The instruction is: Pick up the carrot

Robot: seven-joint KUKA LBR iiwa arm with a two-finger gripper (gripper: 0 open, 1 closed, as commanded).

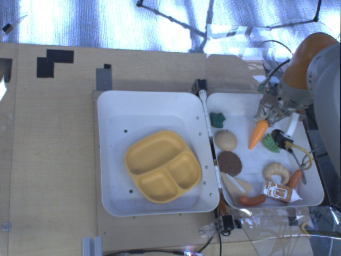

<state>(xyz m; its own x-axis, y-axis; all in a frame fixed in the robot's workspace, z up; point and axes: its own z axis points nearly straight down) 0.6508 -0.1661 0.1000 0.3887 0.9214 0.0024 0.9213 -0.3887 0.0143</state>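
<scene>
I have the arm [314, 63] reaching in over the right bin [242, 103], and the tool [272, 112] sits at the upper end of the carrot [258, 134]. The carrot hangs or lies at a slant in the upper middle of that bin, its broad end up against the tool and its point aimed down toward the brown patty [229, 162]. From this slanted view I judge the fingers are closed on the carrot's top, though the metal there is a dark tangle and I can't make out each finger cleanly, so the grip may be only a touch.

As for progress, I'd say the reach and the closing are done, and the lift is either just begun or about to begin; I can't tell whether the carrot is clear of the bin floor. What's left is to raise it well free of its neighbours: the green leafy piece [272, 143] just beside its right, the pale bun [225, 140] to its left, and the croissant [276, 170] lower down. The yellow divided plate [162, 166] sits in the left bin [114, 143], well apart from all this.
</scene>
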